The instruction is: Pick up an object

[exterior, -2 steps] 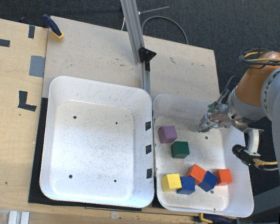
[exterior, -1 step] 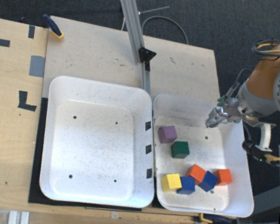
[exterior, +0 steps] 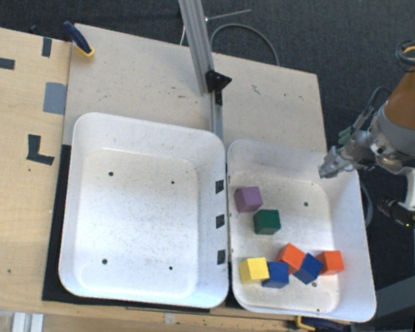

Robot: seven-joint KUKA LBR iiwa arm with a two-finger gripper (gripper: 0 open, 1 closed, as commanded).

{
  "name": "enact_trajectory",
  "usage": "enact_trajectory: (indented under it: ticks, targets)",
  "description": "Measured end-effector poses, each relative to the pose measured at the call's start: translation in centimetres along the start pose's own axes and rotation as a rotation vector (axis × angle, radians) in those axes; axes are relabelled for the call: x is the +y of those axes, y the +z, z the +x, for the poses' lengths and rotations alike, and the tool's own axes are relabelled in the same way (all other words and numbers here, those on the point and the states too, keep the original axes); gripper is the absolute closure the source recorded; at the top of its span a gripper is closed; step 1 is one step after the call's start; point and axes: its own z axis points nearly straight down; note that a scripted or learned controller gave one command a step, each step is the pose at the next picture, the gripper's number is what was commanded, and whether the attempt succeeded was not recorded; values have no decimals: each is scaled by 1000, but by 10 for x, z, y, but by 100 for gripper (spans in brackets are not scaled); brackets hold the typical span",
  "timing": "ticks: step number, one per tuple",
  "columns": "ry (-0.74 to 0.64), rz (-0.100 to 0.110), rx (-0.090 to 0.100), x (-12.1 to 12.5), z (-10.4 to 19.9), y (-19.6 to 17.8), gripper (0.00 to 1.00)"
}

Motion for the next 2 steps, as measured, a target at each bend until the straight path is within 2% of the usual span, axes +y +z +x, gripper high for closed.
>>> enact_trajectory:
  ticks: [1, 2]
  targets:
    - [0, 3, 2, 1, 1, -15, 100]
    - [-5, 4, 4, 4, 60, -26, 100]
